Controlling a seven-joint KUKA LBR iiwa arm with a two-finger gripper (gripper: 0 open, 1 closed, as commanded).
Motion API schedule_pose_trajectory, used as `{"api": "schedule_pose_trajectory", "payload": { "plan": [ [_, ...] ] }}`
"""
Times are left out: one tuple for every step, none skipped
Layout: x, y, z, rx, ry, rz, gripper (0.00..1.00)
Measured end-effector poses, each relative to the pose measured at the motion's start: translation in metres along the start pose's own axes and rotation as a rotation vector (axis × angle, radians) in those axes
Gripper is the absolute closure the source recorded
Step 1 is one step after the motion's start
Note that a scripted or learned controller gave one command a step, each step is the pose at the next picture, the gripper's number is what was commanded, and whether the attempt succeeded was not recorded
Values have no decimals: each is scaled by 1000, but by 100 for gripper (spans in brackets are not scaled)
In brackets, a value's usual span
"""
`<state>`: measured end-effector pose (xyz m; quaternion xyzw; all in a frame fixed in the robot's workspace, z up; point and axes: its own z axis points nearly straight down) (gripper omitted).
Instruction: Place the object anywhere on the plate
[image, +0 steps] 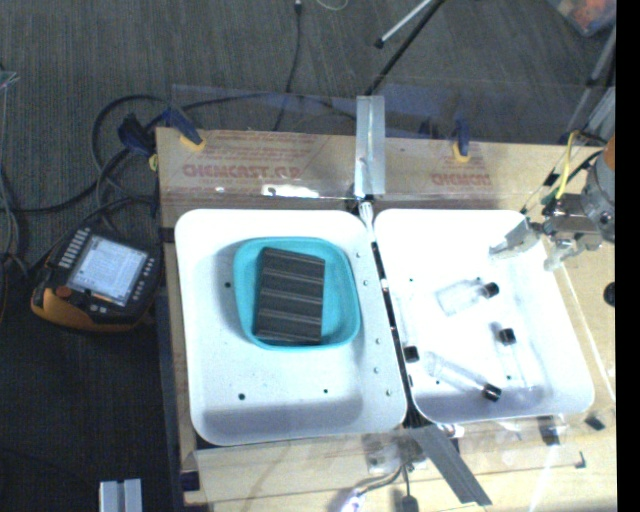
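We see the dark ribbed block (291, 295) lying on the turquoise plate (345, 300) in the left bin (210, 380), at centre-left of the frame. The tool (535, 243) hangs at the right, over the upper right corner of the right bin (560, 385), well apart from the block and across the divider from it. We see its fingers spread apart with nothing between them. Three clear vials with black caps (466, 295) (508, 350) (460, 378) lie in the right bin, below and left of the tool.

Glossy teal plastic plate (345, 300) — ribbed matt dark object (290, 294), perhaps rubber.
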<state>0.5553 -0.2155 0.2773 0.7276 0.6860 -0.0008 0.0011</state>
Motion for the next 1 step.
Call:
{"api": "schedule_pose_trajectory", "payload": {
  "plan": [
    [-2,-52,5,2,2,60,0]
  ]
}}
